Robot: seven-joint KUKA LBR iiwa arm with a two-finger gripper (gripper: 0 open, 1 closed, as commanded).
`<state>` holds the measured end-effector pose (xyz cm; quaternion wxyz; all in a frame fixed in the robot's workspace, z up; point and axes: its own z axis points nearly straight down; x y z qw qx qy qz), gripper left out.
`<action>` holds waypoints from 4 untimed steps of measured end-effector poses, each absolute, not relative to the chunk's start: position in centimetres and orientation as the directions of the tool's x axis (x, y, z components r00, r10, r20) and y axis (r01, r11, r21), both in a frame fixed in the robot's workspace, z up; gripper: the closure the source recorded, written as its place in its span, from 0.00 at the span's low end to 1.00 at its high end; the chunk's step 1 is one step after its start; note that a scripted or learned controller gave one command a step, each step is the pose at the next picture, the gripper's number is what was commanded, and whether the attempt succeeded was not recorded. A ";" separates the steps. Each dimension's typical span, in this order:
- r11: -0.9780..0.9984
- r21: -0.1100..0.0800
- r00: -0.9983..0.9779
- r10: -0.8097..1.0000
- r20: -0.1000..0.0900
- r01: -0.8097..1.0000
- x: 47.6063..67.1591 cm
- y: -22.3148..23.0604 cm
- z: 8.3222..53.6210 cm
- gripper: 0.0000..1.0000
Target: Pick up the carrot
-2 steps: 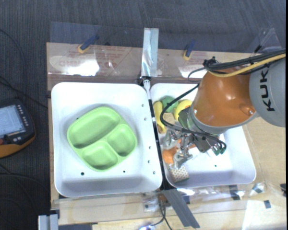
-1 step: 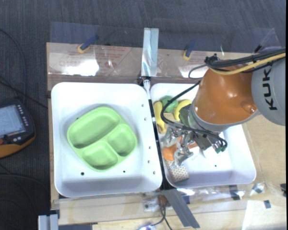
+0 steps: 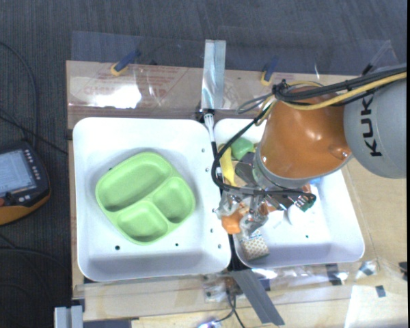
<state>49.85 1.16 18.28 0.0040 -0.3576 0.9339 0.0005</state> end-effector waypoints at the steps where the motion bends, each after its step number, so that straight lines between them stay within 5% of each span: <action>1: 0.745 -0.006 -0.745 -0.667 -0.017 -0.667 50.0 1.3 19.2 1.00; 2: 0.280 -0.004 -0.280 -0.960 -0.008 -0.960 50.2 2.3 18.3 1.00; 3: 0.281 -0.010 -0.281 -0.960 -0.016 -0.960 50.3 2.6 19.2 1.00; 4: -0.046 -0.004 0.046 -0.999 -0.007 -0.999 48.4 6.6 18.3 1.00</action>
